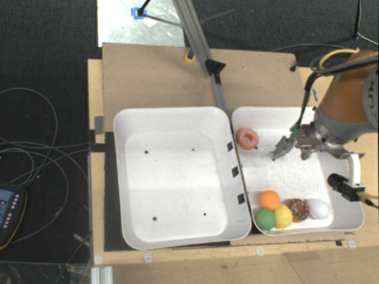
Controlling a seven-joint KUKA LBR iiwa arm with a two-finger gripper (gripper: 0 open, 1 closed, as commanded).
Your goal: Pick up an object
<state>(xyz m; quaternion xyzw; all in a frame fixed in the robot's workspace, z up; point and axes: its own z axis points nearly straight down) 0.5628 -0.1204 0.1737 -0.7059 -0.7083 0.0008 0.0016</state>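
Left bin [177,176]: you had it sitting beside the right one, their inner walls touching.
Pink donut [247,138]: there it was, lying flat in your right bin's [284,120] far left corner, close to the shared wall.
Green ball [265,219]: near corner, tucked up against the orange.
Orange [270,199]: just behind the green ball and the lemon.
Lemon [283,216]: wedged between the green ball and the chocolate donut.
Gripper [280,149]: you had it low over the right bin, right of the pink donut and clear of it; open or shut, I could not tell.
Chocolate donut [298,209]: tilted, between lemon and egg.
Egg [318,209]: end of the near row.
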